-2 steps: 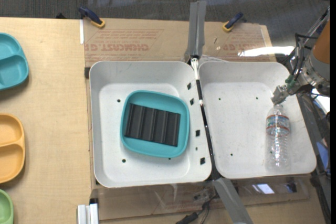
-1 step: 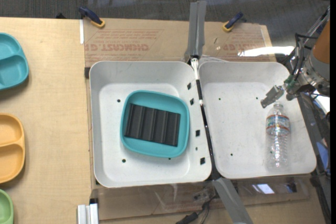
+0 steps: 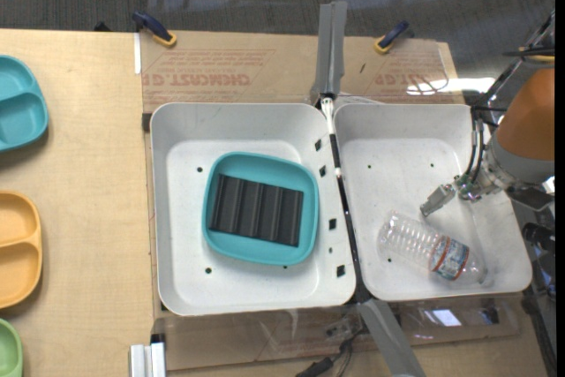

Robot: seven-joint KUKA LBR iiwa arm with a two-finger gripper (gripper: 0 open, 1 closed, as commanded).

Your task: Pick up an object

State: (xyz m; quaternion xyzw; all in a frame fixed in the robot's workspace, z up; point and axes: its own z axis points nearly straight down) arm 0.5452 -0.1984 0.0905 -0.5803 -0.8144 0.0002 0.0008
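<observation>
Right bin (image 3: 397, 146): a clear plastic bottle (image 3: 430, 248) lies on its side near the front wall (label end toward the right). The gripper (image 3: 444, 198) hangs just above it, holding nothing; whether its fingers are apart cannot be determined. Left bin (image 3: 177, 190): a teal tray (image 3: 260, 208).

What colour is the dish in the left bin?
The dish is teal, with a black ridged insert, seen in the camera view.
</observation>
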